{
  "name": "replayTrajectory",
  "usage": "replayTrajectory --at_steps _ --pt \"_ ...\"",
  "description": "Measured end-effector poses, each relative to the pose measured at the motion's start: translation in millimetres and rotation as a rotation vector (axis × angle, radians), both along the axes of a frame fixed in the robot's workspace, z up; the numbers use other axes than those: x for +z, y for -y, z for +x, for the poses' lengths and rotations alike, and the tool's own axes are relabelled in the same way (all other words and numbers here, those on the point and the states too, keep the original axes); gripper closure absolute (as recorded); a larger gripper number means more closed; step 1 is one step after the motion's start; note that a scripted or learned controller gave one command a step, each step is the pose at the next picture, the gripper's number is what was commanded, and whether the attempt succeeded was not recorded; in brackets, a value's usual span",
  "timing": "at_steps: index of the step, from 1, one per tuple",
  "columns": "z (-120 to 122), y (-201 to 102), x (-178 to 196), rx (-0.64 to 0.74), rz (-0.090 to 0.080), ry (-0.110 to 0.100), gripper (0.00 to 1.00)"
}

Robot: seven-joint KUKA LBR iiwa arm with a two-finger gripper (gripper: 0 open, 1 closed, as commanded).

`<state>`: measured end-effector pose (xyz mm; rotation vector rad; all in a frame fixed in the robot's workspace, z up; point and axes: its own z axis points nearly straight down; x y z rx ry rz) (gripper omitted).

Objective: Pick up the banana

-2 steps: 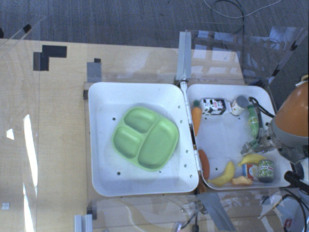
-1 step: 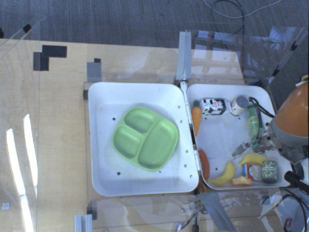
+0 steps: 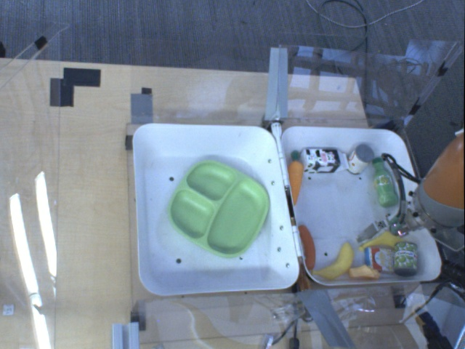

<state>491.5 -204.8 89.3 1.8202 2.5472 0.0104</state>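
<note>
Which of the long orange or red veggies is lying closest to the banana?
The red one, lying along the right bin's left wall just left of the banana. The orange carrot lies farther up the same wall, near the top.

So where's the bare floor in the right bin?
Bare floor lies mid-bin, between the carrot, the green bottle and the banana. The near-right corner is crowded: gripper, jar, small foods.

Left bin: green divided plate. Right bin: carrot at left wall, black-and-white carton, small cup, green bottle, red item lower left, jar lower right. Cable on grey floor.
</note>
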Motion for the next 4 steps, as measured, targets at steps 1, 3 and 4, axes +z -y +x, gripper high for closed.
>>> replayTrajectory --at_steps 1,3,4 --pt "4.0 -0.4 13.1 0.001 -0.002 0.010 1.00" --pt "0.0 0.3 -0.1 -0.013 -0.001 0.001 0.00" --pt "3.7 -0.1 12.6 -0.012 -0.002 0.011 1.00"
